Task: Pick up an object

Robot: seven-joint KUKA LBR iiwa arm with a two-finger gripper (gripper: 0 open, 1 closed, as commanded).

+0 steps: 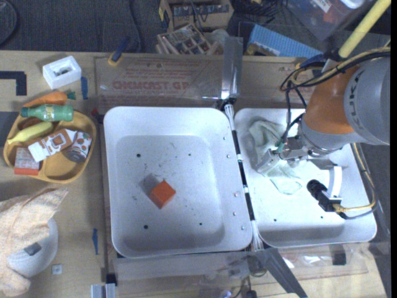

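Orange block [163, 194] sits nearest, at about 7 o'clock in the left bin [118, 166], well apart from the walls. Looks small, stiff and light; flat faces suit a pinch across two opposite sides from above. At 3 o'clock, in the right bin [347, 228], the end effector [273, 159] hangs low beside a pale cloth [260, 135]: soft, limp, grabbable at any bunched fold. Can't tell its grip state. Far off at 9 o'clock, a bowl [62, 172] of toys rests on the bench [37, 67].
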